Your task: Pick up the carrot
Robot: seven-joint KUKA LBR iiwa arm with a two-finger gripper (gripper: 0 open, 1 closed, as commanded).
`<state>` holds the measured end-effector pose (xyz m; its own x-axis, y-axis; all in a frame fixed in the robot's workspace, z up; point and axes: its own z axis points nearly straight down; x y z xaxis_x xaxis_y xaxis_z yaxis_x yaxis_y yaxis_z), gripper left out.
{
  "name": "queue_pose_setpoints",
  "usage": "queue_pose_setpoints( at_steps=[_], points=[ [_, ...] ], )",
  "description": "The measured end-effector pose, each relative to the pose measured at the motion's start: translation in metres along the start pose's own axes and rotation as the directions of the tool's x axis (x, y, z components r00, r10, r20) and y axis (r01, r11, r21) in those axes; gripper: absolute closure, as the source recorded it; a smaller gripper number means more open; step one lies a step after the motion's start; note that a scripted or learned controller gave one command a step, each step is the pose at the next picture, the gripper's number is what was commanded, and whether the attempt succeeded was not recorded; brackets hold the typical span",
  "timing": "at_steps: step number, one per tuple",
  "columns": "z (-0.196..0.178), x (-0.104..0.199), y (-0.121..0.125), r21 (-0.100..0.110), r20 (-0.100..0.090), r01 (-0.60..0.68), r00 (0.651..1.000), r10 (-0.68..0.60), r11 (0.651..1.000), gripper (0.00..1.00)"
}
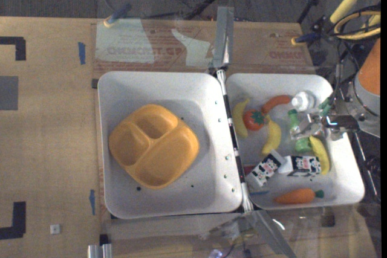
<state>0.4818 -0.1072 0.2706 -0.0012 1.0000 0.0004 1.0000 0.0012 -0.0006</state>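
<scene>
The carrot [295, 196] is orange with a green top pointing right. It lies flat along the front edge of the right bin [347, 187]. My gripper [312, 124] hangs over the right middle of that bin, well behind the carrot and apart from it. It is beside a clear bottle [300, 103] and above a small green piece [303, 144]. Nothing shows as held.
The right bin also holds three bananas [273, 137], a tomato [254, 120], an orange-red curved piece [276, 102] and two cow-print cartons [266, 168] just behind the carrot. In the left bin [121, 90] lies a yellow divided plate [153, 145].
</scene>
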Motion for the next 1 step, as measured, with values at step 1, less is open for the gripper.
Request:
queue_pose_setpoints(
  at_steps=[1],
  points=[
    [0.0864,0.0541,0.0362,0.001,0.000,0.096,0.995,-0.096,0.995,0.00]
  ],
)
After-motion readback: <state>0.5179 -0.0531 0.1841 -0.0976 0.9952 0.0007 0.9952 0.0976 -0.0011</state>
